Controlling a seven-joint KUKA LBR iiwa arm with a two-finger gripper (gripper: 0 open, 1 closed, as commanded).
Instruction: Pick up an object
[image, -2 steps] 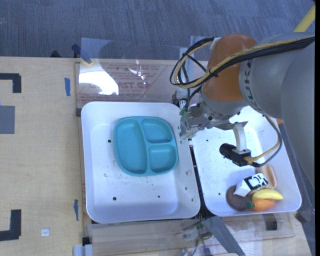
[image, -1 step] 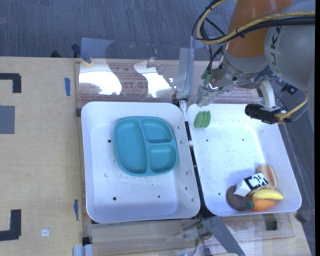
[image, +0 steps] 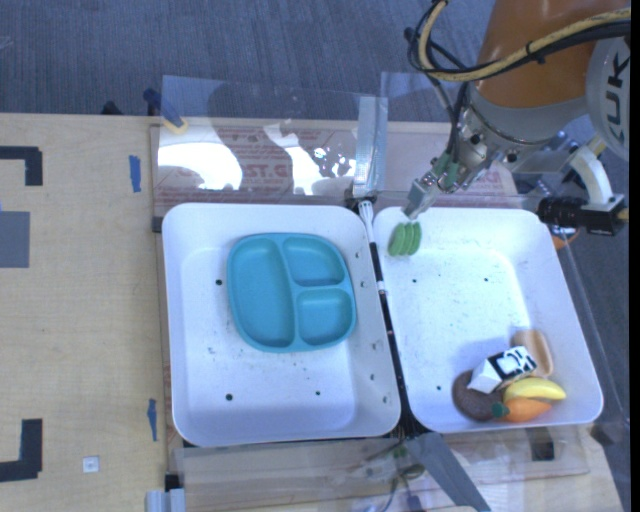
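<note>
Green pod (image: 405, 239) lies just off the pincer (image: 414, 207) tip, toward 6 o'clock, long axis 12-to-6; pincer spread, I cannot tell.

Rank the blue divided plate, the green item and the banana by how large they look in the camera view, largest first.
1. blue divided plate
2. banana
3. green item, which looks only slightly smaller than the banana, so that order is unsure.

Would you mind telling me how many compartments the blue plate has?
3: on the blue plate in the left bin, one long compartment on the left, two smaller ones stacked on the right.
</note>
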